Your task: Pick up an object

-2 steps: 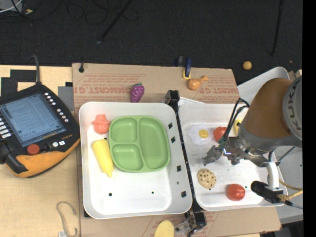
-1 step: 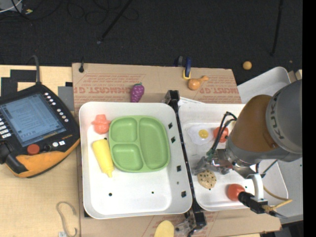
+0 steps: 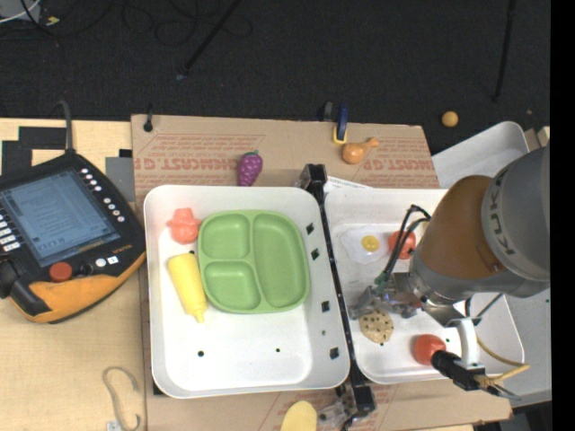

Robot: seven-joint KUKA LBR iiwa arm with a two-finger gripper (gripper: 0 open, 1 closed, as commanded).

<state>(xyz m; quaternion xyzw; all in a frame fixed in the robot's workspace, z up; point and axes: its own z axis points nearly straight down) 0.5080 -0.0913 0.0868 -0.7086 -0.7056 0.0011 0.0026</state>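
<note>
A round tan cookie [image 3: 376, 328] (dark specks on top) is lying flat in the right bin [image 3: 395, 371], with a red tomato [image 3: 428, 347] sitting just beside it.

The bulky grey robot arm with its orange band [image 3: 490, 236] covers much of the right-hand white bin [image 3: 359, 218], hiding the gripper beneath its wrist. A small red object [image 3: 406, 239] peeks out from behind the arm, its shape unclear. A round yellow object [image 3: 299, 416] is cut off by the bottom edge, as is a looped metal hook [image 3: 121, 398] at lower left. The screen text on the orange-and-black handheld control pendant [image 3: 58, 241] is too small to read.
</note>
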